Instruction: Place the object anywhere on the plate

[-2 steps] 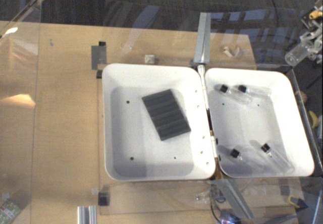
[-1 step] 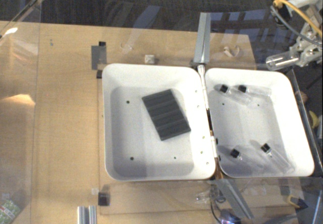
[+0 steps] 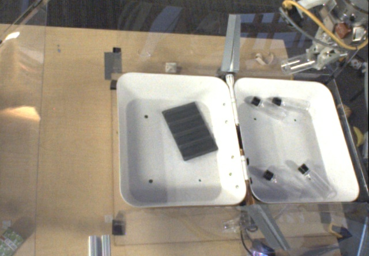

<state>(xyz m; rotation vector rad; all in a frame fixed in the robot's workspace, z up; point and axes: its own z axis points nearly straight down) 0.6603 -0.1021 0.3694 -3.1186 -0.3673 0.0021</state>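
A dark grey ribbed plate (image 3: 189,130) lies flat and turned at an angle in the middle of the left bin (image 3: 132,191). Several clear vials with black caps lie in the right bin (image 3: 340,134): one (image 3: 254,101) and another (image 3: 287,102) near its far edge, one (image 3: 268,175) near the front, and one (image 3: 311,175) at the front right. My gripper (image 3: 301,64) hangs beyond the far edge of the right bin, above the bench and outside both bins. Nothing shows in it.
A grey metal post (image 3: 232,44) stands behind the seam between the bins. Small black blocks (image 3: 116,52) sit at the left bin's corners. A yellow cable (image 3: 314,21) loops off the wrist. Wooden bench stretches away at the left.
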